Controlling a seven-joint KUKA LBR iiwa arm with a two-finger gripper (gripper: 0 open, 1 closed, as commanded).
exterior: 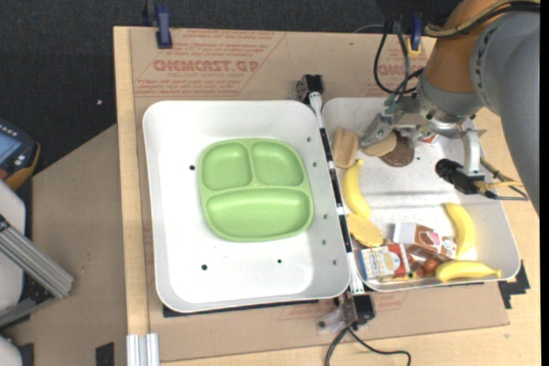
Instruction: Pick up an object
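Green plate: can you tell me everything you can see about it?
The green plate is light green and looks like smooth plastic. It has rounded corners and three sections: two small ones at the far side and one long one nearer the camera. Nothing lies in them. It sits flat, slightly turned, near the middle of the left bin, touching only the bin's white floor.

Green divided plate [255, 189] in left white bin [171, 253], blue clamp [160, 22] on bench edge
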